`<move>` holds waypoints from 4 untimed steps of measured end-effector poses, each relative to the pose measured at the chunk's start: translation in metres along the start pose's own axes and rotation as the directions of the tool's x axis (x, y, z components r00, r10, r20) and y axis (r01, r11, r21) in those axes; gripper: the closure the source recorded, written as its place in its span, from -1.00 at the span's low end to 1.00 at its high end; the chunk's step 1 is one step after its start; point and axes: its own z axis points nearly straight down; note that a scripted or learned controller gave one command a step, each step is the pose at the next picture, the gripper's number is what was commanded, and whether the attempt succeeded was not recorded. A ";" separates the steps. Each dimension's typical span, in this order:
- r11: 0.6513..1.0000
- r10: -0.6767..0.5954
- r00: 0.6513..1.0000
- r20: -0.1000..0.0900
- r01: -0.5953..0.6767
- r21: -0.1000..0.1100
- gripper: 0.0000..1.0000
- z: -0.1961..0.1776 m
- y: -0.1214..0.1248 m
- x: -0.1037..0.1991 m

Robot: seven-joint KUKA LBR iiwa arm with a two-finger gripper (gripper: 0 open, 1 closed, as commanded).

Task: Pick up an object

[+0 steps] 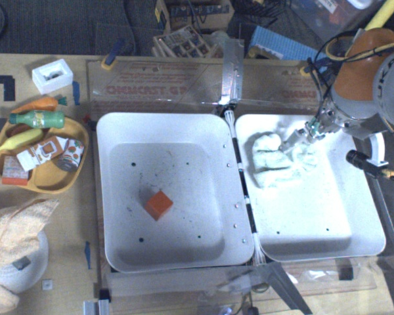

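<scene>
A small orange-red cube (159, 205) lies on the floor of the left white bin (118, 136), a little left of its middle. A crumpled white soft object (269, 160) sits in the upper left part of the right bin (328, 235). My gripper (294, 140) reaches in from the upper right and hangs low over the right edge of that white object, its tip at or just above it. The grey arm with its orange band (371, 58) stands over the bin's far right corner. Whether the gripper touches the white object is unclear.
The raised rims between the two bins (240, 176) run down the middle. Left of the bench are a yellow bowl (59, 184) of toy food, a small white box (52, 76) and a pale cloth (16, 235). A black cable fitting (364, 163) overhangs the right bin's right side.
</scene>
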 end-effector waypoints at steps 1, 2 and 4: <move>1.000 -0.014 1.000 0.025 0.014 0.002 -1.00 -0.002 0.013 0.035; 1.000 -0.015 1.000 0.025 0.015 -0.009 1.00 -0.015 0.017 0.036; 0.992 -0.129 0.991 0.022 0.129 -0.011 -1.00 -0.003 -0.005 0.048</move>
